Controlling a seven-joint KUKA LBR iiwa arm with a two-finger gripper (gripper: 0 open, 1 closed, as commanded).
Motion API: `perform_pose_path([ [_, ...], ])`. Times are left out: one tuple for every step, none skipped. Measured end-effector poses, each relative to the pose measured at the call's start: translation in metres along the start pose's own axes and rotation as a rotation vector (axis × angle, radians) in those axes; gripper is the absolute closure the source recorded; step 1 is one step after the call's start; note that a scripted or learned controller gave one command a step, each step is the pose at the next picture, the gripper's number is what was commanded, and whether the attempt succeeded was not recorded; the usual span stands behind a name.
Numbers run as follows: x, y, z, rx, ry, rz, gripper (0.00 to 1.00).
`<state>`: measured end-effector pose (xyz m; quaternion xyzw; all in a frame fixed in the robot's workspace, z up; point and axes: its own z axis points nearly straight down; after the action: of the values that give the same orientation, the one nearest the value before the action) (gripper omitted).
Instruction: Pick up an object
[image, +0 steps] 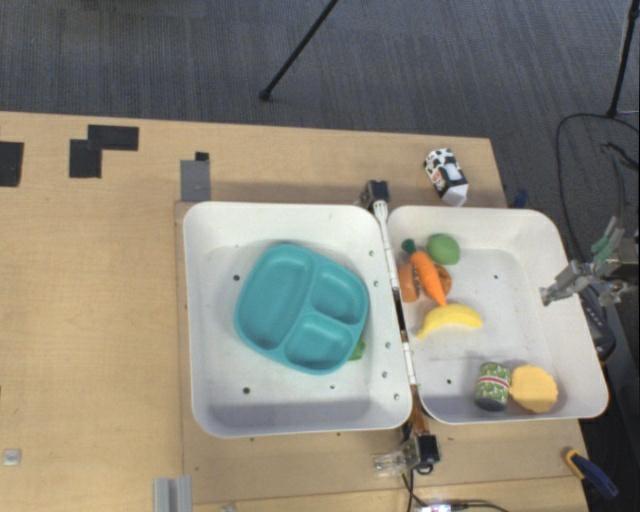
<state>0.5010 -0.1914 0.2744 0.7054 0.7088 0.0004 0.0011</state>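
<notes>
On the tabletop (90, 300), we see a teal divided plate (303, 308) in the left bin (215, 330); a carrot (429, 277), banana (450, 320) and yellow lemon-like toy (534, 389) crowd the right bin (520, 235). We cannot tell the gripper's (580, 280) state at that bin's right rim. We judge a descent risks clipping the wall, or nudging the tightly clustered toys apart.

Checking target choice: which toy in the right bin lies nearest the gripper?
The yellow lump in the right bin's front corner, closest to the gripper; the banana, carrot and can sit farther left.
</notes>
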Motion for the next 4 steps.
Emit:
perform_pose_path([
  [0.033, -0.015, 0.144, 0.004, 0.003, -0.109, 0.0],
  [0.098, -0.012, 0.187, -0.005, 0.0, -0.158, 0.0],
  [0.093, 0.11, 0.188, -0.006, -0.001, -0.21, 0.0],
  [0.093, 0.111, 0.176, -0.006, 0.0, -0.214, 1.0],
])
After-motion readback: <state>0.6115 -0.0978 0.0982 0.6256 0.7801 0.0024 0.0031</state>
